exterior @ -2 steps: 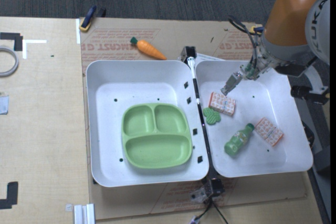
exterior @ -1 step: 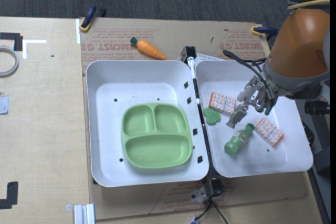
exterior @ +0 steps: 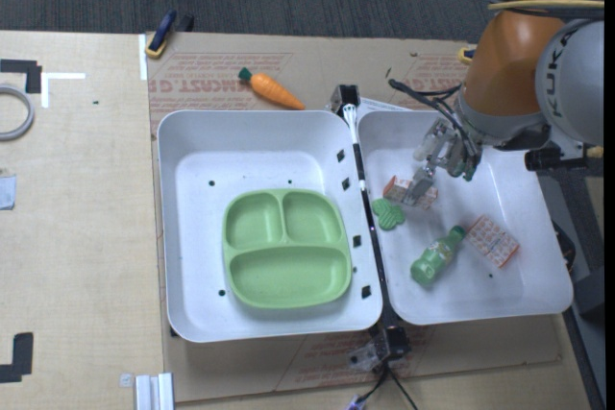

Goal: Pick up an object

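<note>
Gripper: the two-finger gripper [exterior: 420,188] is lowered into the right shallow white bin [exterior: 538,298], its tips reaching down over a small pale box with red-orange markings [exterior: 402,188] near the bin's left wall.
Finger state: how far the fingers are spread cannot be told, since tips and box blur together; nothing is seen clamped between them, so no hold is claimed.
Task object: the small box is judged to be the target, lying on the bin floor under the fingertips.
Risk 1: a finger may come down on top of the box rather than beside it, so that the box is pushed flat or tipped instead of gripped.
Risk 2: the flat green leaf-shaped toy [exterior: 389,214] lies just beside the box, nearly touching; it could be caught or dragged along in the closing.
Risk 3: the divider between the bins stands close on the left, so little room is left for a finger on that side.
Other contents: a green plastic bottle [exterior: 435,258] lies tilted near the bin's middle; a translucent packet with a red grid pattern [exterior: 493,241] lies to its right, well apart from the gripper.
Left bin: a light green three-compartment plate [exterior: 286,248] is held in the left shallow white bin [exterior: 187,158].
Bench: an orange toy carrot [exterior: 272,88] lies outside the bins, behind them.
Obstruction: only the leaf toy and the divider are judged to be in the way.
</note>
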`<state>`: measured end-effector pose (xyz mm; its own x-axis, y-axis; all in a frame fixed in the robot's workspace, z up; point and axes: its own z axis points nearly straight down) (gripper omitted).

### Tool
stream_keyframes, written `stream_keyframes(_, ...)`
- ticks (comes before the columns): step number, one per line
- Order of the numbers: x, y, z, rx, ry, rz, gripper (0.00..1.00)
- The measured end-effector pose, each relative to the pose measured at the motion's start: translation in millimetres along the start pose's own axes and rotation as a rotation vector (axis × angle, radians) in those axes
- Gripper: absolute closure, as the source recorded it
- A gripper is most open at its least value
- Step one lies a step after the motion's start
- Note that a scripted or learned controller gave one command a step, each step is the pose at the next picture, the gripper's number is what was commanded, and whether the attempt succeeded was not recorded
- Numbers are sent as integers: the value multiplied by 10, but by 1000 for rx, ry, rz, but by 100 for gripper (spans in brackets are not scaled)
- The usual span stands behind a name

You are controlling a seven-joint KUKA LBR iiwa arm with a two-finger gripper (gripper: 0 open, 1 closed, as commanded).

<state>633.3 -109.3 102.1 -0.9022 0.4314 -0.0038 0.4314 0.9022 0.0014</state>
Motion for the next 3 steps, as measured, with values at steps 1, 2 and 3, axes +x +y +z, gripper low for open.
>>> stream_keyframes(1,663,-310,85,0,-1,-23,0)
stream_keyframes(2,647,-303,-23,-2,-6,-19,100)
stream_keyframes(3,744,298,-1650,0,0,152,100)
